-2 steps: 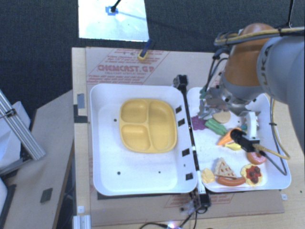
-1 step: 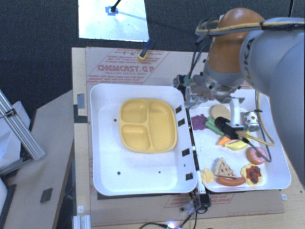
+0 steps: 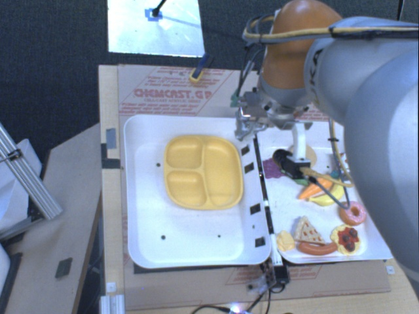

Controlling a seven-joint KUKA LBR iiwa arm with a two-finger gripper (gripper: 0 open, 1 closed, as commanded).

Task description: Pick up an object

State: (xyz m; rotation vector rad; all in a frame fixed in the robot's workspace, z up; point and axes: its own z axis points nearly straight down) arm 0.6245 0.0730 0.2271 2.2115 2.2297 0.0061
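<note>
With the grey arm (image 3: 380, 97) nearest, poises the tool (image 3: 245, 124) over the bins' shared rim (image 3: 260, 182) toward the rear edge of the surface (image 3: 173, 91), grip state impossible to tell, lifts nothing yet, leaves pizza slice (image 3: 308, 229) and sausage (image 3: 316, 247) near the front right corner.

Yellow plate (image 3: 203, 172): smooth plastic, soft sheen. White bin (image 3: 147, 241) under it: smooth plastic, matt. Right of plate, doughnut (image 3: 354, 213) and sausage (image 3: 316, 248): glossy, plastic-looking. Behind plate, bench board (image 3: 170, 91): matt brown, cardboard-like, red print. Farther behind, sheet (image 3: 155, 18): bright, metallic-looking. Right of plate, arm shell (image 3: 373, 77): smooth grey, semi-gloss; orange band (image 3: 294, 38) glossy.
</note>
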